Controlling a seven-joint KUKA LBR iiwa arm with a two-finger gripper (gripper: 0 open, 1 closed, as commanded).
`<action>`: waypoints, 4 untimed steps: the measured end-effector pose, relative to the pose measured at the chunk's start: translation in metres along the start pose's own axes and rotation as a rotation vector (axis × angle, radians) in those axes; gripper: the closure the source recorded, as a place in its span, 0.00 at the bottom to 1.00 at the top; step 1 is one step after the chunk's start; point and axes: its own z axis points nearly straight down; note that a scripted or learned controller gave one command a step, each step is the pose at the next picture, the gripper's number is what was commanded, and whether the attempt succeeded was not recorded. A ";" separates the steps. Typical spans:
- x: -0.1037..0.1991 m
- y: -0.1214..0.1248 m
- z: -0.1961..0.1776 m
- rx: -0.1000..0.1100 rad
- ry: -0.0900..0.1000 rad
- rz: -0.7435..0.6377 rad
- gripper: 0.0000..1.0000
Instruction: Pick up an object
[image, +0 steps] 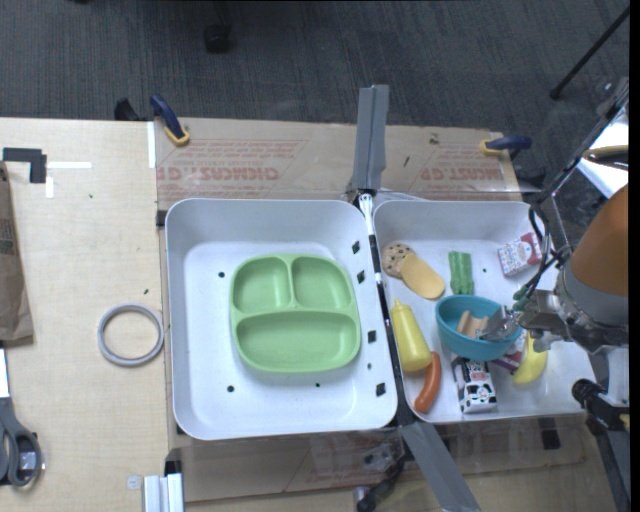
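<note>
My gripper reaches in from the right and sits low over the right rim of a blue bowl in the right bin. Something orange lies inside the bowl. Around the bowl lie a yellow bottle, a red sausage, a black-and-white milk carton, a banana, a green stick, a tan bread-like piece, a cookie and a pink-white packet. The banana is partly hidden by the wrist.
A green divided plate lies in the left bin. On the bench to the left rest a grey tape ring and scissors. The wall between the bins stands just left of the yellow bottle.
</note>
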 end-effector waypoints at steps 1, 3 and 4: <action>-0.018 0.045 0.053 -0.006 0.012 0.093 0.00; -0.024 0.045 0.047 -0.009 0.002 0.099 0.00; 0.008 0.090 0.059 -0.001 -0.001 0.056 0.00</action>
